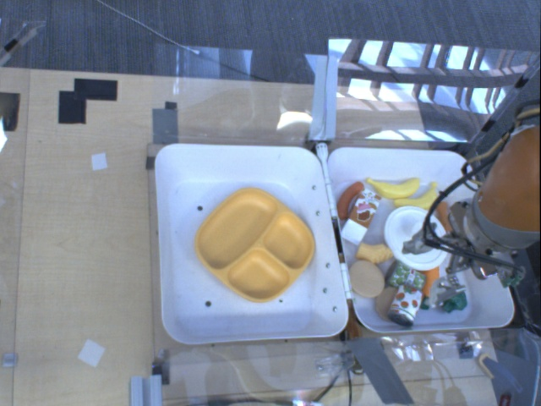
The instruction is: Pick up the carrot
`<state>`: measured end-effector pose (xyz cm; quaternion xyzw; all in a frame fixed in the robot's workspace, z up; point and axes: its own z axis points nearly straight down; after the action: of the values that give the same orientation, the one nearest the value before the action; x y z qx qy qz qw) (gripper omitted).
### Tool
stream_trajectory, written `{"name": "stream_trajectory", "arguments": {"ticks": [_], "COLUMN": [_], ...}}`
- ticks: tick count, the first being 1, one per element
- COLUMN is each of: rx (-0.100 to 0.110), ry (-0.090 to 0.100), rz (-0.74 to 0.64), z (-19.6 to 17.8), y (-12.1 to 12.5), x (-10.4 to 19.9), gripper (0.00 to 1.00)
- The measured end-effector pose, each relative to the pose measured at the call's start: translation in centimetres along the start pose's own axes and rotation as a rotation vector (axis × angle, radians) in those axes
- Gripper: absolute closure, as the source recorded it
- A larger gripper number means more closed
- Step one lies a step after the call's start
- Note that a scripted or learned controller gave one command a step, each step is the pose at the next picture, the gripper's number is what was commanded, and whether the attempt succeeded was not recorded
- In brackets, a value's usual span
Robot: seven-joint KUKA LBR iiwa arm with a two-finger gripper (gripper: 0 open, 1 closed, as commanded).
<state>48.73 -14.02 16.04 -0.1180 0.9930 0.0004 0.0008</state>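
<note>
Hovering low over the right bin, the claw sits just beside the carrot; its grip state is impossible to tell.

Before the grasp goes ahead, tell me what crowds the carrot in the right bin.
The carrot lies partly under the gripper. A can lies against its left side, a white bowl sits just above it, and a green piece lies to its right. Nothing visibly covers it except the arm.
</note>
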Motion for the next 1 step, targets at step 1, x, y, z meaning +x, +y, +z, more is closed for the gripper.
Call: {"name": "stream_trajectory", "arguments": {"ticks": [1], "rx": [0.010], "ry": [-0.016], "rz": [-0.311], "z": [6.86], "y": [-2.93], "x": [-0.57], "gripper": [0.00]}}
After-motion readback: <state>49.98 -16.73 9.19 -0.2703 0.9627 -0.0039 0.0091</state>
